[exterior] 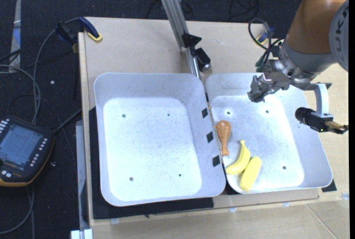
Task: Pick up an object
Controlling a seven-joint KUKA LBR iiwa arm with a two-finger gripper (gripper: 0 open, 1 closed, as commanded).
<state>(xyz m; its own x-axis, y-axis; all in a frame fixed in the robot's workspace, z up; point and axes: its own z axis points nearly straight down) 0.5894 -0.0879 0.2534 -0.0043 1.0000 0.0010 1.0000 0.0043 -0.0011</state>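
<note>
There was one camera, and it was fixed high above the bench (150, 44), looking down at a slant rather than straight — the far edge of the bench sat near the top of the picture, the near edge at the bottom. It stood far enough back to take in both white bins, the left bin (147, 143) and the right bin (277, 138), with dark floor (39, 5) around them. The arm (316, 27) came in from the right side of the view.
</note>
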